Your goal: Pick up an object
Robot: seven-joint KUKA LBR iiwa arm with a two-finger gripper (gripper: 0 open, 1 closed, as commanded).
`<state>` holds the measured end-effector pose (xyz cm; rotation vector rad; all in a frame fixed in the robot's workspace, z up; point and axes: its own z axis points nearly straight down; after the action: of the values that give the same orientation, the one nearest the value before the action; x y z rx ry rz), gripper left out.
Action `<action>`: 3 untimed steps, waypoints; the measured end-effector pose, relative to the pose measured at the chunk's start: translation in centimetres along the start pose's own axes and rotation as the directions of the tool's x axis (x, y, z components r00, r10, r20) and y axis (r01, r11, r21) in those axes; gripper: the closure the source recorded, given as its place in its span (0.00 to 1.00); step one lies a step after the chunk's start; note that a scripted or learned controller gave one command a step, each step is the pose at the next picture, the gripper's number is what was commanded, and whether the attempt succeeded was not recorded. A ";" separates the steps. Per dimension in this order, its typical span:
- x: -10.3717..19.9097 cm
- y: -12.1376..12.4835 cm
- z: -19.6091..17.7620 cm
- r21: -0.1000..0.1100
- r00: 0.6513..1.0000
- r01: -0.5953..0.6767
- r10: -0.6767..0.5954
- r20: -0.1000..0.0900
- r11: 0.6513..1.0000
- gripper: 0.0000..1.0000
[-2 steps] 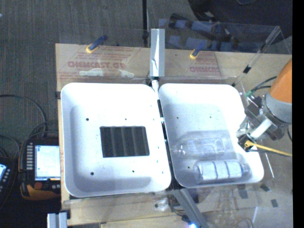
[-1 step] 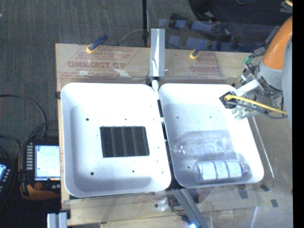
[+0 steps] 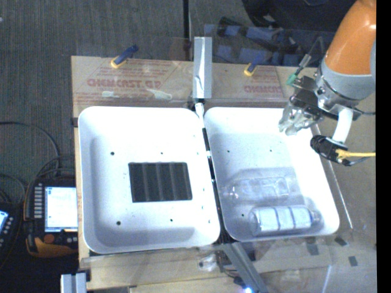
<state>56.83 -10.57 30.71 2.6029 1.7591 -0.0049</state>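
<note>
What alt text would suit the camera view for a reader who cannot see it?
The gripper hangs over the far right side of the right bin, which holds a clear plastic bottle and a silver-wrapped pack nearer the camera. The left bin holds a dark ribbed rectangular block.

Two shallow white plastic bins stand side by side on a brown wooden bench (image 3: pixel 140 78). In the left bin (image 3: pixel 98 133) lies a dark, flat rectangular object with ribs (image 3: pixel 160 181), about in the middle of the floor. In the right bin (image 3: pixel 244 133) a clear plastic bottle (image 3: pixel 259 187) lies on its side, and just in front of it, near the front wall, lies a grey ribbed cylinder-shaped object (image 3: pixel 284 218), also on its side. The grey arm with the orange band (image 3: pixel 353 38) comes in from the right. Its two-finger gripper (image 3: pixel 295 121) hangs above the far right corner of the right bin, well apart from both objects there, and nothing is seen between its fingers.
</note>
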 end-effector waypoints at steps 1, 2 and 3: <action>8.0 -3.2 0.3 0.001 1.000 0.004 -0.004 -0.002 1.000 1.00; 8.0 -3.1 0.3 0.001 1.000 0.004 -0.004 -0.001 1.000 0.00; 0.4 -4.3 -1.1 0.000 0.989 -0.145 0.145 0.000 0.989 0.00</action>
<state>53.02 -8.59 31.86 2.7234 1.5655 -0.0053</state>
